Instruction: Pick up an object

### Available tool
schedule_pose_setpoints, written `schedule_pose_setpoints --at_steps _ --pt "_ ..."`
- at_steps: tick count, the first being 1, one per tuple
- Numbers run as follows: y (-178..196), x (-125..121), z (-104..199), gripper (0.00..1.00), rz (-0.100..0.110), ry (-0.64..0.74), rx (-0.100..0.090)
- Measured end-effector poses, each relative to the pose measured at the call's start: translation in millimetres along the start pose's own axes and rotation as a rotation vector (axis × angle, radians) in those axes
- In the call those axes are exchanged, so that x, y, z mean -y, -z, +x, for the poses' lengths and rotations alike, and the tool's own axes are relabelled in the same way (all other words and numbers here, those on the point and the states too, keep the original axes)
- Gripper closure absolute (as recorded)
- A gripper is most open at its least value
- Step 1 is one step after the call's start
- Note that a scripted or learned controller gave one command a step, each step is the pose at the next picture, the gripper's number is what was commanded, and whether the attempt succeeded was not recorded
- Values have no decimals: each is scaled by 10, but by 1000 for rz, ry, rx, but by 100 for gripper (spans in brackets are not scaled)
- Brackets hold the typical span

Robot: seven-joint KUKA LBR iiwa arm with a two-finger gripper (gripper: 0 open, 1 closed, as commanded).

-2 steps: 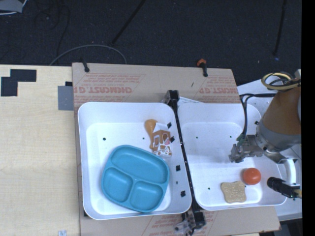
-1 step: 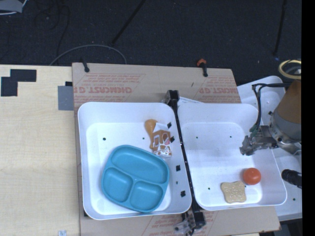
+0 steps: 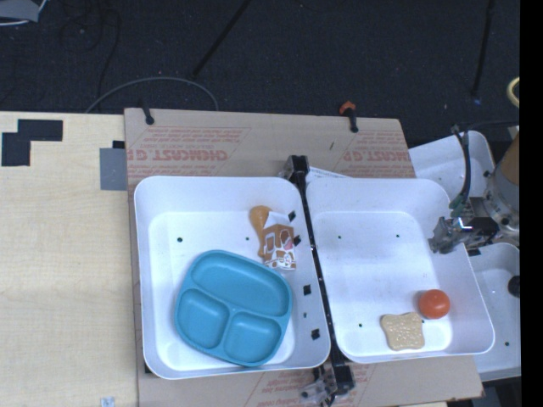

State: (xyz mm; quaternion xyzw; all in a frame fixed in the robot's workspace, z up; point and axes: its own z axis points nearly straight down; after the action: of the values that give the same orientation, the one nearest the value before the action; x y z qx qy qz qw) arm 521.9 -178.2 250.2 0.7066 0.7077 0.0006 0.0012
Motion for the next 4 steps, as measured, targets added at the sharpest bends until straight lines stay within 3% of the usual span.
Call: schedule_pose_setpoints --at_steps 1,4 --pt "493 -7 -7 100 0 0 0" --pt "187 222 1496 100 8 3 -3"
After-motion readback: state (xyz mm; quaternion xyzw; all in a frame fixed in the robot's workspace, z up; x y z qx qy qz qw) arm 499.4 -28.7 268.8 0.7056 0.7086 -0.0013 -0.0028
